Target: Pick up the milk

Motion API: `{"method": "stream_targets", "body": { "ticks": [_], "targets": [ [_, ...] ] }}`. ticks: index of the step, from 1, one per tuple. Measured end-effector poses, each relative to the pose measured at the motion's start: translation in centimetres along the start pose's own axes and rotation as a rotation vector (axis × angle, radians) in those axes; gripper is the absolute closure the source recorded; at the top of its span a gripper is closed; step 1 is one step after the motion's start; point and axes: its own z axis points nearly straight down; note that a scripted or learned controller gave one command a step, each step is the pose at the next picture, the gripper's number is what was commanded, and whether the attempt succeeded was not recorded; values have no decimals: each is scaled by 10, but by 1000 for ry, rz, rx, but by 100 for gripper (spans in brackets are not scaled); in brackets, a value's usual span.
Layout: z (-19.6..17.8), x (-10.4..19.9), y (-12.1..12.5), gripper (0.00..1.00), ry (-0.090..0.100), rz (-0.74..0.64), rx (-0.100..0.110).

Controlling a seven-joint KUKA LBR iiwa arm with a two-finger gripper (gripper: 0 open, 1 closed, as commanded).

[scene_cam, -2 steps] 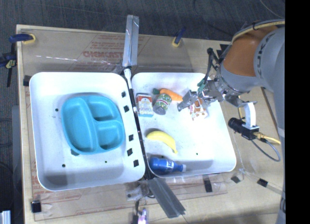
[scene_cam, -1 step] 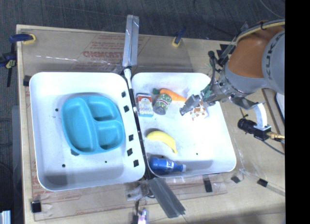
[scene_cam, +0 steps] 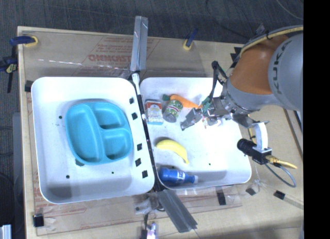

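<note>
The bench [scene_cam: 62, 42] carries two shallow white bins side by side. The left bin [scene_cam: 46, 145] contains a light blue divided tray [scene_cam: 100, 132], lying flat near the bin's centre. The right bin [scene_cam: 227, 160] contains the remaining items. The milk carton [scene_cam: 153, 112], a small white carton with a red and grey label, lies at the upper left of the right bin, just beside the divider between the two bins. Immediately to its right stands a small tin can [scene_cam: 172, 110] with a green label, close to the carton. A carrot [scene_cam: 183, 100] lies just beyond the can, angled toward the arm. A banana [scene_cam: 173, 149] lies in the middle of the right bin, well below the carton. A blue bottle [scene_cam: 175, 176] lies on its side along the near wall of the right bin. The arm [scene_cam: 268, 73], grey with an orange band, reaches in from the right, over the right bin. The gripper [scene_cam: 190, 122] points left and downward, with its tip just right of the can and near the tip of the carrot. The gripper is apart from the milk carton, with the can between them. Whether the gripper is open or closed cannot be determined from this view. No object is visible within its grasp.
</note>
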Motion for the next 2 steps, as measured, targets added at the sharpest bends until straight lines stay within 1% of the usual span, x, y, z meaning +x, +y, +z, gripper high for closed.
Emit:
{"method": "stream_targets", "body": {
  "ticks": [1,2],
  "targets": [
    [-7,-46,26,0,-1,19,-2],
    [-12,-46,41,0,-3,-46,-5]
  ]
}}
